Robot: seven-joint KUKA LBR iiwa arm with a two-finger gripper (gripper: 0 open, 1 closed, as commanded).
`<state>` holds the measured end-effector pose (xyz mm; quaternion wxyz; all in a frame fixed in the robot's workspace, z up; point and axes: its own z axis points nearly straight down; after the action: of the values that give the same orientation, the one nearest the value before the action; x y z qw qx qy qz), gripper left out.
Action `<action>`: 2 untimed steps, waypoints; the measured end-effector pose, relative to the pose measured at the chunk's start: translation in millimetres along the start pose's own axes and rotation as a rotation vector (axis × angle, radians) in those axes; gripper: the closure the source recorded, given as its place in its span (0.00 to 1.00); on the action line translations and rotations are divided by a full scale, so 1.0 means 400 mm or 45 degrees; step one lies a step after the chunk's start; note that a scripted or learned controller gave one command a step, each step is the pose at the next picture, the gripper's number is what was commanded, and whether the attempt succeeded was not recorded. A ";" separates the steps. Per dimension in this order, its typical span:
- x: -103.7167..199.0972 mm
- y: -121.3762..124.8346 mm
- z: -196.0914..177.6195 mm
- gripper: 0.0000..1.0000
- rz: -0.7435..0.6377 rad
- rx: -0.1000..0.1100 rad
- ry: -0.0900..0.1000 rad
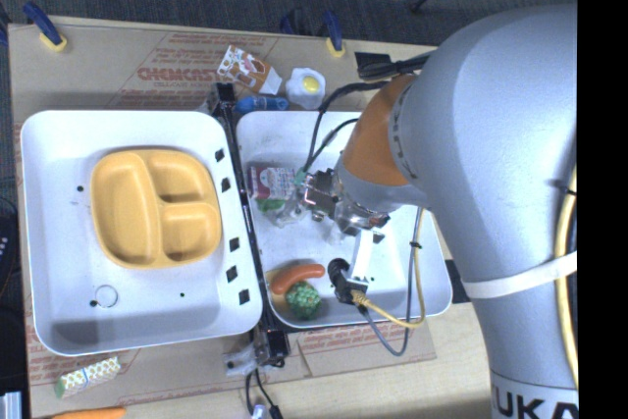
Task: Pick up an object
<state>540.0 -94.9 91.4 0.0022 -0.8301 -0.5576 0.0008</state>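
Note:
In the right bin [432, 282] my gripper [306, 199] hangs low over the middle, under the grey arm and its orange band [378, 152]. Directly left of it, touching or nearly touching, lies a pink and green packet [272, 183]. An orange sausage [294, 276] and a green knobbly ball [303, 300] rest by the bin's front left corner, below the gripper. The arm hides much of the bin's right side.
The left bin [49, 240] holds a yellow divided tray [157, 206]. Behind the bins lie a small snack box [241, 67], a yellow and white object [307, 86] and a blue item [261, 102]. A wrapped packet [90, 375] lies at the front left. Cables [392, 319] loop over the right bin's front.

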 end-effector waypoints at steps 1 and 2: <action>0.034 0.084 -0.001 0.00 -0.439 -0.003 -0.001; 0.098 0.214 -0.002 0.00 -0.177 -0.001 -0.002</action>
<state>634.2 -91.0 91.7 0.0014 -0.7893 -0.6140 0.0010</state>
